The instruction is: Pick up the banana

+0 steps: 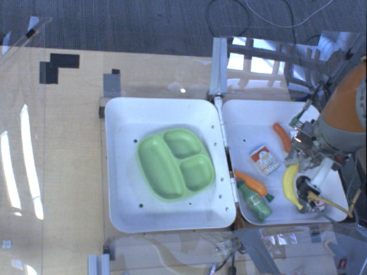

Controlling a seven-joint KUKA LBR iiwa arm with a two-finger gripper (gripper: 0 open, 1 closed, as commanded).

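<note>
Banana (291, 186), a single yellow one, lay curved in the right bin (252, 114), close to that bin's right wall and toward its front. Its skin was a bright, even yellow, and it bowed like a crescent with its open side facing right. One end pointed up toward the gripper and the other ran down toward the front corner, where dark parts of the tool crossed it. The gripper (305, 160) sat right over the banana's upper end, at the end of the grey arm with its orange band (347, 102). Whether the fingers were spread or pressed together could not be told, since the wrist hardware hid them, and no part of the fruit showed between them.

Two white bins stood side by side on the bench. The left bin (123, 153) held one green tray (175, 164) with three compartments, one long one on the left and two smaller ones on the right. The right bin held five things. Besides the banana there was one small orange-red sausage-shaped piece (281, 136) near the back. One small carton (265, 159) with a red and white face lay near the middle. One orange carrot (251, 181) lay at a slant in front of that, and one green bottle (253, 203) lay just beside the carrot near the front wall.
</note>
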